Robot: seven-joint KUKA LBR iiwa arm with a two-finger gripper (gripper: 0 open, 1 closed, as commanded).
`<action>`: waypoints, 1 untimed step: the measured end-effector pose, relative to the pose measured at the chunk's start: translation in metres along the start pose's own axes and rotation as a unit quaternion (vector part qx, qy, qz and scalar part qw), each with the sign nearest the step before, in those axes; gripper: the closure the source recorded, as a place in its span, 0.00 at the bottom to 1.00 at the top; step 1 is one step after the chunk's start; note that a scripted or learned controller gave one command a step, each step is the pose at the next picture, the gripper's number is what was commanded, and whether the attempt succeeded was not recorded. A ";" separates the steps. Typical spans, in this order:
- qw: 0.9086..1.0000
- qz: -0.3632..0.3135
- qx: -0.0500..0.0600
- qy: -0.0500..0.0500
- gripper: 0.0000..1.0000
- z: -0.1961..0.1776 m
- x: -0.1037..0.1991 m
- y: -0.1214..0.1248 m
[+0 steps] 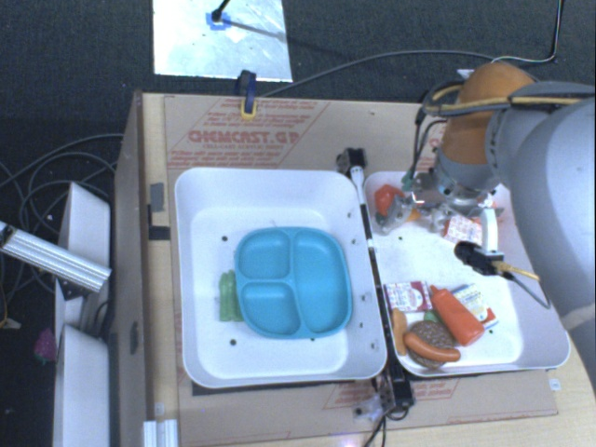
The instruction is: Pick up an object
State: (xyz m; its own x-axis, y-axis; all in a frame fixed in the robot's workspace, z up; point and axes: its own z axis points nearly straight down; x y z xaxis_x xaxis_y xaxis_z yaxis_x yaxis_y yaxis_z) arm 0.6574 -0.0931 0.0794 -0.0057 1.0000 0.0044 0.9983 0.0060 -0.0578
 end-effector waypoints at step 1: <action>1.000 -0.001 0.000 0.003 0.00 0.000 -0.002 0.000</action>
State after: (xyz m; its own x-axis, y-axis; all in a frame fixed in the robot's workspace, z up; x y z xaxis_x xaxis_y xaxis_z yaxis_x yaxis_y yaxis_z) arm 0.6578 -0.0953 0.0792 -0.0083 0.9999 0.0096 0.9983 0.0088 -0.0581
